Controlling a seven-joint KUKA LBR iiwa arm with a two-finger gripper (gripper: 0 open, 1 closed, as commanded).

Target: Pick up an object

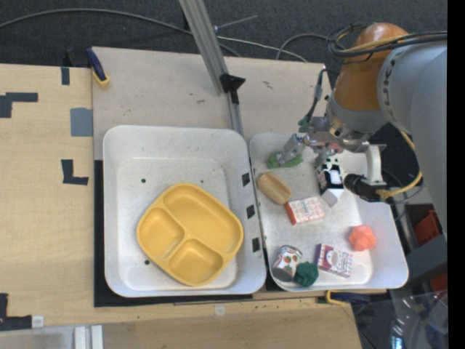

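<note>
Over the far edge of the right bin (378, 278) the jaws hang near a green object (285, 159), state unclear, nothing visibly picked up yet.

Place: robotics lab, test bench
Arm: grey industrial arm (418, 86) with orange band, cables looping off it
Bench: bare wooden top (43, 195) marked with tape patches
Bins: two shallow white bins (116, 195) side by side
Rig: aluminium pole (207, 38) slanting over the bench
Floor: dark carpet (109, 6), loose cables
</note>
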